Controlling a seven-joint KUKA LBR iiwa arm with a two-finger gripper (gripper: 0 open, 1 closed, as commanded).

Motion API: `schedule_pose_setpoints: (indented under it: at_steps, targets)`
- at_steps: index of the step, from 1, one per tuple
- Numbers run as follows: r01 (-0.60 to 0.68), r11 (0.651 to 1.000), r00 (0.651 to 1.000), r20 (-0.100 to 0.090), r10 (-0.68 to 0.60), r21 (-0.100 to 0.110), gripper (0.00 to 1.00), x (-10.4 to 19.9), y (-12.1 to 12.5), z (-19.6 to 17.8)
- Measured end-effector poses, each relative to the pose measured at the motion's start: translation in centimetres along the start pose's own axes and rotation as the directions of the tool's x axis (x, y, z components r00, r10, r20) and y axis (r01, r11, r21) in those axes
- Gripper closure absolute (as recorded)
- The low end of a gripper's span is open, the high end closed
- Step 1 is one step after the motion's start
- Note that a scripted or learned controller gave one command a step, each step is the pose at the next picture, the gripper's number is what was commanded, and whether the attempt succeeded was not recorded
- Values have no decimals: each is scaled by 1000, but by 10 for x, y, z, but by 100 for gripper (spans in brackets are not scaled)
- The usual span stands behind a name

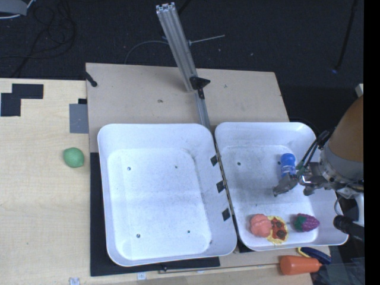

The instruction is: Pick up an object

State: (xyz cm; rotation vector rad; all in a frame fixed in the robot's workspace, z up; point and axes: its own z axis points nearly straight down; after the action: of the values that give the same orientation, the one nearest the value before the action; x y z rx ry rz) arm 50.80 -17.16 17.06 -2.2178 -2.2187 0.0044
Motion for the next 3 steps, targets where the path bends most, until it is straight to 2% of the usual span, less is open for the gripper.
schedule_pose_setpoints:
  at_steps: [1,2,3]
  targets:
    - [0,1000,1000,0,0,-1,0,-5,4,46]
    - [-3,1000,1000,1,3,-4,100,-6,5,34]
    - [-1,1000,1000,2,1,-9,100,-4,-4,-17]
